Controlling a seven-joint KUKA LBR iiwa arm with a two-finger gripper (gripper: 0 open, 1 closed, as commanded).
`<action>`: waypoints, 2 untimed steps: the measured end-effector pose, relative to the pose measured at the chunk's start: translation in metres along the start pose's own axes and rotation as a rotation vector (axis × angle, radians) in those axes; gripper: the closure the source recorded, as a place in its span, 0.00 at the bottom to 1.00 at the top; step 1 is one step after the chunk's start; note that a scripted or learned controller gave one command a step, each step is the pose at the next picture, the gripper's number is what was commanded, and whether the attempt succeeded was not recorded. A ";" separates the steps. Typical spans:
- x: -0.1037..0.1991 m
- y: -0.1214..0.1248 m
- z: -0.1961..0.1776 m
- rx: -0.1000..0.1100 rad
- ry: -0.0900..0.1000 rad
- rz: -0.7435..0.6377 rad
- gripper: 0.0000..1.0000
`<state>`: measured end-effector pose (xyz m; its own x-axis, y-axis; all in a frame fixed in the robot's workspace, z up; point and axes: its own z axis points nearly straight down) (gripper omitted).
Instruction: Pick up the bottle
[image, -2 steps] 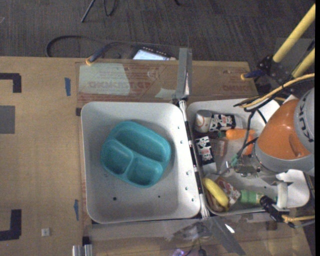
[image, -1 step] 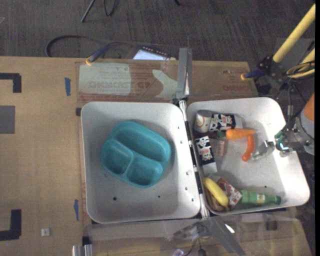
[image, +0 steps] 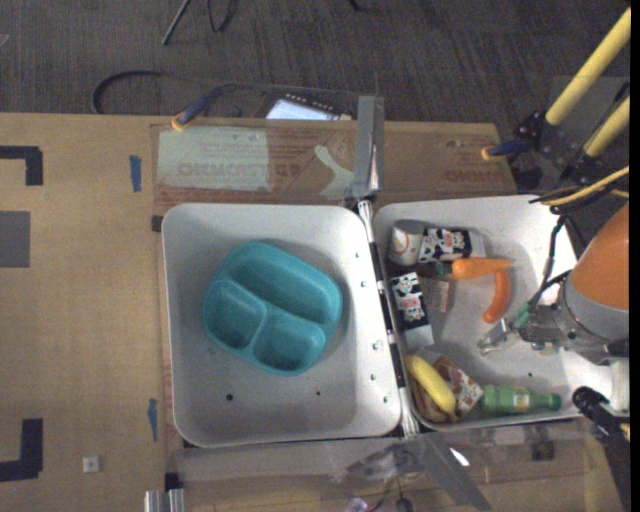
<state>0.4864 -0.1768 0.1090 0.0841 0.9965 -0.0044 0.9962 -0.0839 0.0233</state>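
- Right now the green bottle (image: 518, 400) lies on its side on the floor of the right bin (image: 530, 218), close to that bin's near wall, with its narrow neck and cap pointing toward the bin's right side.
- Just left of the bottle, touching or nearly touching its base, sits a small red-and-white packet (image: 461, 383), and left of that a yellow banana (image: 432, 384) lies along the bin's left wall.
- Above the bottle, well apart from it, the gripper (image: 497, 338) hangs over the middle of the right bin; its metal fingers point left and look slightly parted, with nothing between them.
- The arm's orange band (image: 610, 265) is further right of the bottle, at the bin's right edge.
- Beyond the gripper from the bottle, an orange carrot-like toy (image: 481, 267) and a curved orange piece (image: 497, 297) lie near the bin's middle.
- Farthest from the bottle, by the bin's far-left corner, are two black-and-white cartons (image: 447, 243) and a small white cup (image: 404, 241).
- Left of the bottle, across the divider, the left bin (image: 200, 400) holds a teal divided plate (image: 271, 306).
- Both bins rest on the wooden tabletop (image: 80, 300).
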 end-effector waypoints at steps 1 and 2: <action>0.059 -0.001 0.009 -0.017 -0.006 0.009 0.00; 0.084 0.071 -0.022 0.021 0.004 -0.008 0.00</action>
<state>0.5634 -0.0984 0.1322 0.0765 0.9971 -0.0007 0.9971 -0.0765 0.0021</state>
